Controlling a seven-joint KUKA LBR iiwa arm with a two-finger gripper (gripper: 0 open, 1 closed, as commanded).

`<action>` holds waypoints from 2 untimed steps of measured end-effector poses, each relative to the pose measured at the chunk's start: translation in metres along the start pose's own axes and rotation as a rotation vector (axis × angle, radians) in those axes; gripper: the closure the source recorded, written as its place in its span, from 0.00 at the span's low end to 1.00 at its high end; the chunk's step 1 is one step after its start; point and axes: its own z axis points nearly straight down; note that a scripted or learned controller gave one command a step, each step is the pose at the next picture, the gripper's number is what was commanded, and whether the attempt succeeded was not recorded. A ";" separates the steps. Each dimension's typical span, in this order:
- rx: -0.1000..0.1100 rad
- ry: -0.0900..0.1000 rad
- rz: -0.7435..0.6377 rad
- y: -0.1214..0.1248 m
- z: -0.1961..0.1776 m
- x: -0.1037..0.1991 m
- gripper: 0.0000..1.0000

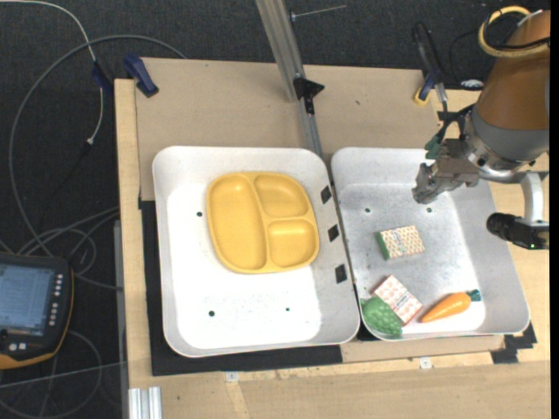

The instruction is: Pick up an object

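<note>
The right bin (pixel 367 177) holds a patterned box with a green side (pixel 401 242), a red-and-white packet (pixel 397 297), a green leafy vegetable (pixel 381 318) in the front left corner and an orange carrot (pixel 449 306) near the front edge. My gripper (pixel 428 187) hangs over the bin's back right part, above and behind the patterned box, apart from every object. Nothing shows between its tips.
The left bin (pixel 175 260) carries a yellow three-compartment plate (pixel 262 220). A metal pole (pixel 284 37) slants up from between the bins. Blue clamps (pixel 140 75) sit at the bench's back corners. A tablet (pixel 31 308) lies off the bench at far left.
</note>
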 end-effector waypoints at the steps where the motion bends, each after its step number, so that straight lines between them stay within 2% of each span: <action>1: 0.006 0.003 -0.005 -0.002 0.002 0.050 1.00; 2: 0.007 0.003 -0.005 0.007 0.012 0.099 1.00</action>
